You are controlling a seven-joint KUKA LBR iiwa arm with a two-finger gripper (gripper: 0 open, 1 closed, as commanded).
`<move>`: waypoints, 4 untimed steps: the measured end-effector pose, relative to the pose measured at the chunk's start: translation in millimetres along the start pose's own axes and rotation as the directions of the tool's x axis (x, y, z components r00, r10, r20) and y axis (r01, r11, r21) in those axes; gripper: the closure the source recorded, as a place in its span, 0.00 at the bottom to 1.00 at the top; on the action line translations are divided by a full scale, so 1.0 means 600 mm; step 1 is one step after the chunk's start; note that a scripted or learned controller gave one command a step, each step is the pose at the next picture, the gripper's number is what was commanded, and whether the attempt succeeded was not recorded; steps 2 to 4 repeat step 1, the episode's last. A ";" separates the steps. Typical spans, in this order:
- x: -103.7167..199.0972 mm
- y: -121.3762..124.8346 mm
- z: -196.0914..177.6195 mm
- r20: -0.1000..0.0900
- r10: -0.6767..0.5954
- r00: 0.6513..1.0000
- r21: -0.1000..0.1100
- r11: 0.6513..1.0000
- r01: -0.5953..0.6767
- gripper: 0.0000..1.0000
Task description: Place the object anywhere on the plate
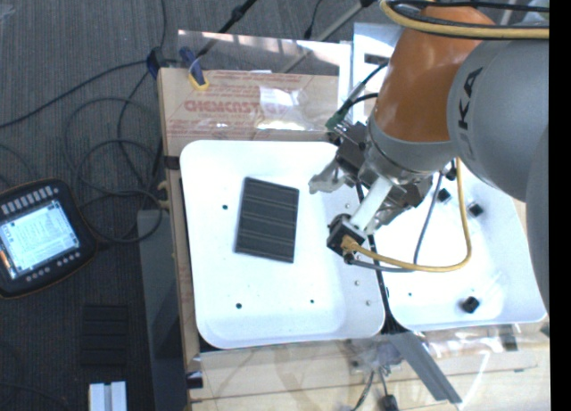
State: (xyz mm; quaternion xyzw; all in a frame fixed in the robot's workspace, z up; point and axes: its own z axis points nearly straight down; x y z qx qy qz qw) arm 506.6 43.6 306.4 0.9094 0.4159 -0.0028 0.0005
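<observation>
We find the end effector hanging over the seam between the two bins, and we cannot tell its state from this angle. The ribbed dark plate lies flat at its nine o'clock in the left bin, open to receive. A small black block, which we judge to be the object, sits at five o'clock in the right bin, well apart and not yet placed.

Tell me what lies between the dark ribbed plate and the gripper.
Nothing lies there. In the camera view, only a bare strip of the white bin floor separates the dark ribbed plate from the gripper.
</observation>
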 end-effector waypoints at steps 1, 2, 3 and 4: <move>-0.097 0.062 -0.188 -0.001 -0.016 1.000 -0.001 1.000 0.016 0.00; -0.097 0.062 -0.188 -0.001 -0.016 1.000 -0.001 1.000 0.016 0.00; -0.097 0.062 -0.188 -0.001 -0.016 1.000 -0.001 1.000 0.016 0.00; -0.097 0.062 -0.188 -0.001 -0.016 1.000 -0.001 1.000 0.016 0.00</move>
